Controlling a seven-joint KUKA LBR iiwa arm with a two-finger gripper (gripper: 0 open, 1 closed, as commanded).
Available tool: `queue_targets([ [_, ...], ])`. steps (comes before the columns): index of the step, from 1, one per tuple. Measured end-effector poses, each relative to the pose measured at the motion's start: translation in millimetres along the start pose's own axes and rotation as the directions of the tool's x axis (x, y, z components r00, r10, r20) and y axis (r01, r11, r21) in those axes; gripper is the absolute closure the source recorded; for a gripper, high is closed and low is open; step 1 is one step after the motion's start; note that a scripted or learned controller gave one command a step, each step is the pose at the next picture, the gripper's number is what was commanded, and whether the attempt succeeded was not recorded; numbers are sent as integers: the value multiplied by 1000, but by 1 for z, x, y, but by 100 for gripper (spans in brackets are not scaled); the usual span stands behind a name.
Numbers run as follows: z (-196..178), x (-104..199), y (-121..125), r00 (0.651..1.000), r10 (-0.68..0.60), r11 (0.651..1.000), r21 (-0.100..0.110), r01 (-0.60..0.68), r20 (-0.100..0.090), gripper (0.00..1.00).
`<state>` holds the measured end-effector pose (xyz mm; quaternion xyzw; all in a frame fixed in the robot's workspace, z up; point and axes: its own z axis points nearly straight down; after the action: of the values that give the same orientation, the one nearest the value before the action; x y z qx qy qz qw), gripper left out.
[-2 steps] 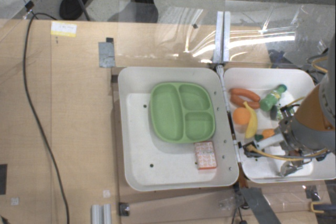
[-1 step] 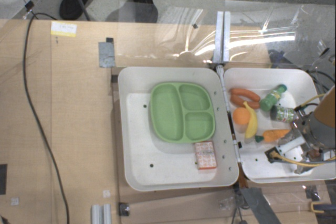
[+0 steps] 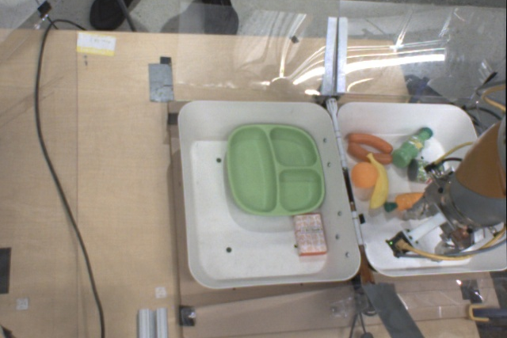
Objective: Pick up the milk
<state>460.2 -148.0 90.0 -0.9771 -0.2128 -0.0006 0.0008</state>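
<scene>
The milk (image 3: 310, 234) is a small pink and white carton lying flat in the left bin (image 3: 207, 249), just below the green plate's right corner. My gripper (image 3: 437, 227) is low in the right bin (image 3: 455, 121), near its front right part, well to the right of the milk and across the divider between the bins. The arm's grey body and orange band cover the gripper from above. Nothing shows as held.
A green divided plate (image 3: 276, 169) sits in the left bin. The right bin holds a sausage (image 3: 370, 143), an orange (image 3: 364, 176), a banana (image 3: 379, 184), a green bottle (image 3: 413, 146) and a carrot (image 3: 409, 201) close to the gripper.
</scene>
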Motion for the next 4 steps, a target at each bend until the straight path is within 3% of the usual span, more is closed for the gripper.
queue_targets([
  [1, -12, -5, 11, 976, 218, 976, -1, -218, 0, 0],
  [2, -36, 20, -44, 976, 220, 976, 0, -220, -1, 0],
  [3, -46, 21, -43, 977, 212, 977, 0, -212, -3, 100],
  [4, -101, 69, -59, 976, 218, 976, -1, -218, -2, 100],
])
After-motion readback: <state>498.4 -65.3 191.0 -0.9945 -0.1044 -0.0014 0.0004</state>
